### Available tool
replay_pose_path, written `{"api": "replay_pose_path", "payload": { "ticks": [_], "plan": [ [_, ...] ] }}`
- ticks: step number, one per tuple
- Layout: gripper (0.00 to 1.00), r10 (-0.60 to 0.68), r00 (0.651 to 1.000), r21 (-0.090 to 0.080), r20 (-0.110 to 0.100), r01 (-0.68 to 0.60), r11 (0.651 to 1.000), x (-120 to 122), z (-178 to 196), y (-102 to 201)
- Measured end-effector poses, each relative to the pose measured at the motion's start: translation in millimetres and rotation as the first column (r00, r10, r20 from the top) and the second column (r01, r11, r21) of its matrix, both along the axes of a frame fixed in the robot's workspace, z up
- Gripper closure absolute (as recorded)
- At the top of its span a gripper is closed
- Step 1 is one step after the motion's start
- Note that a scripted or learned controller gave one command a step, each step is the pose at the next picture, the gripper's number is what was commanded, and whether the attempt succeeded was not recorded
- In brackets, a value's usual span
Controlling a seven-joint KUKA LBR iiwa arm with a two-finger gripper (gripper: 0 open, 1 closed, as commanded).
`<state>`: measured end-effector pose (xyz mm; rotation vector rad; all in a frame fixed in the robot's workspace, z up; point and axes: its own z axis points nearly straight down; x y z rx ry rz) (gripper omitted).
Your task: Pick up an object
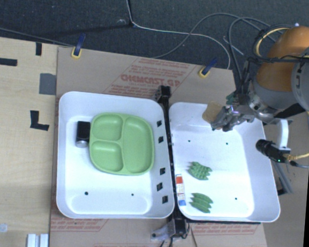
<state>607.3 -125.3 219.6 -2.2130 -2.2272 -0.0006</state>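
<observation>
My gripper [224, 121] hangs over the far edge of the right bin [248, 155], near its back wall. A tan, cardboard-coloured piece [211, 112] shows just left of the fingers; whether it sits between them is unclear. Two green pea pods lie in the right bin: one [199, 171] near the middle, the other [201, 202] near the front. A thin white, red and blue stick-like item [179, 187] lies along the bin's left wall.
The left bin [71, 156] holds a green divided plate [121, 144] and a small black and silver object [82, 133] beside it. A black divider [164, 148] runs between the bins. Cables trail behind the arm.
</observation>
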Motion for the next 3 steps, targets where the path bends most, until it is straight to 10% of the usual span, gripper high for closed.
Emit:
{"api": "replay_pose_path", "payload": {
  "ticks": [3],
  "plan": [
    [1.0, 0.0, 1.0, 0.0, -0.001, 0.0, 1.0, -35.1, 23.2, 152.9]
  ]
}}
